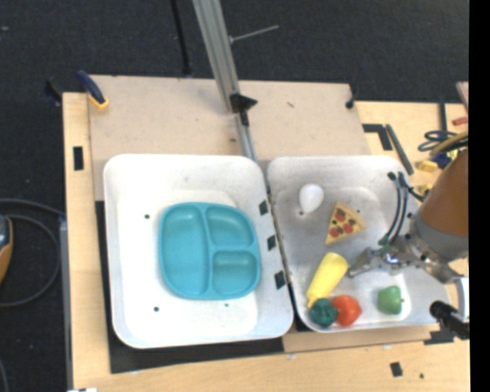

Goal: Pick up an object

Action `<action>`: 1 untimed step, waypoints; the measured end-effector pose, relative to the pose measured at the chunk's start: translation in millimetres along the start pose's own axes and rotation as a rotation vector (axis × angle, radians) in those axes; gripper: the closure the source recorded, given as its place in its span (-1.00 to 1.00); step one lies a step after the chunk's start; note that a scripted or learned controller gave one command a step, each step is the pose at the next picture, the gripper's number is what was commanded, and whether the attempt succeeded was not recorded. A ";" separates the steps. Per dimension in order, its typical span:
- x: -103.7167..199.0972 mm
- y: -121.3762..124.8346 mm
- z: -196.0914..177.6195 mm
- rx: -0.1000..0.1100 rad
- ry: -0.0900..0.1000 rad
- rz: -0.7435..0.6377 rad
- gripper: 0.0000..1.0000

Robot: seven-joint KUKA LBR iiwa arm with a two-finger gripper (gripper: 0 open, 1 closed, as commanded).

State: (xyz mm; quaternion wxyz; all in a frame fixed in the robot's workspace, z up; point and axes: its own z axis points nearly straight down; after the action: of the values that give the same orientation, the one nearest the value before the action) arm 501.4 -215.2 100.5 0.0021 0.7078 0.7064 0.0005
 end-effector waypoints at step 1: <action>-0.3 2.2 -13.9 -0.005 0.002 0.002 1.00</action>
State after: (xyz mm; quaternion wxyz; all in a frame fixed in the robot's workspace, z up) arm 503.5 -215.5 114.4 0.0031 0.7085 0.7057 0.0029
